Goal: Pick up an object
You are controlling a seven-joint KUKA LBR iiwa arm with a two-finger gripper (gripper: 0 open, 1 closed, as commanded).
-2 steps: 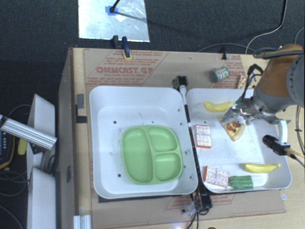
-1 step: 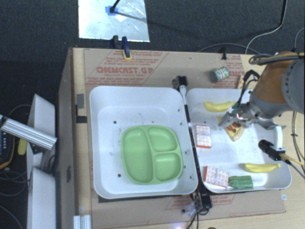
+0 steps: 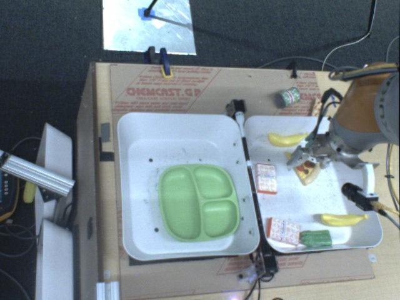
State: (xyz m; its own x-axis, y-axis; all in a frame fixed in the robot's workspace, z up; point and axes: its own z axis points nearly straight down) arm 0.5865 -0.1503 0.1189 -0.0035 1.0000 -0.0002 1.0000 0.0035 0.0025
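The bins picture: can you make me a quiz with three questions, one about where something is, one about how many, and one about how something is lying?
1. Where is the green tray?
A. In the left bin
B. In the right bin
C. On the floor

2. How many bananas lie in the right bin?
A. One
B. Two
C. Four

3. How is the green tray lying?
A. Flat, hollows facing up
B. Standing on its edge
C. Flipped upside down

Answers:
1. A, since the tray sits in the middle of the left bin.
2. B, because one banana lies near the far wall and a second banana lies near the front right corner.
3. A, as its three hollows are open to the camera.

The tool hangs over the right bin, above a small orange thing.
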